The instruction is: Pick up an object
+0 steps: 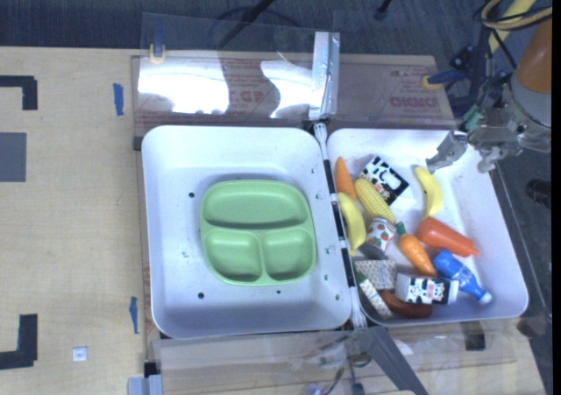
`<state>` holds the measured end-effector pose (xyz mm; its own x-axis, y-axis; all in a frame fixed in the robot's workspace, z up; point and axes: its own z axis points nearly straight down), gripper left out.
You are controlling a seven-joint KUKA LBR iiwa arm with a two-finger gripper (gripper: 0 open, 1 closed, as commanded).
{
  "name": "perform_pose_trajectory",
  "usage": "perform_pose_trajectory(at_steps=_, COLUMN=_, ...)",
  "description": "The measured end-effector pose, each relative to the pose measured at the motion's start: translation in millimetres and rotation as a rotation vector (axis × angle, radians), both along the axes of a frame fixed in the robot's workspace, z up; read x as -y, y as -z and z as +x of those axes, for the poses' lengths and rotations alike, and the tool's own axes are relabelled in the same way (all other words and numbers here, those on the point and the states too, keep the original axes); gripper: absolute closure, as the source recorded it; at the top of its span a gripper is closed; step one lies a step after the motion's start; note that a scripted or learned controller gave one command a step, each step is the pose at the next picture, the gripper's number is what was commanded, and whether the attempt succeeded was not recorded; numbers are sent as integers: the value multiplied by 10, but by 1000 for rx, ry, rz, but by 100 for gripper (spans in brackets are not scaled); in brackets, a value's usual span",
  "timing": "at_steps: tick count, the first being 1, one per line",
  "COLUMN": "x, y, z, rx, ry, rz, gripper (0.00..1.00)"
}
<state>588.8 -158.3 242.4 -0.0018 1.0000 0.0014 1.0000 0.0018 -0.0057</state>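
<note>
Barely begun: nothing is lifted yet, and the whole pick remains to be done.

Up at the far right corner of the right bin [513, 297], the gripper [460, 150] hangs above the bin's rim with nothing between its fingers; how wide the jaws stand I cannot tell, as they blur against the white wall. Every candidate object lies in the right bin, piled toward its left and near sides: a yellow banana [429, 190] nearest the gripper, a corn cob [374, 199], a black-and-white carton [385, 177], an orange carrot [416, 253], a larger orange vegetable [447, 236] and a blue bottle [461, 276]. The left bin [166, 209] holds just a green divided tray [259, 231]. By my reckoning, choosing a target, descending, closing and lifting all lie ahead.
</note>
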Motion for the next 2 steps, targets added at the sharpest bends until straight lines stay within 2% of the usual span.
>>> perform_pose_trajectory(at_steps=1, x=264, y=1285, z=292, rx=4, ry=62, rz=-2, gripper=0)
perform_pose_trajectory(at_steps=2, x=377, y=1572, z=390, rx=6, ry=35, rz=2, gripper=0)
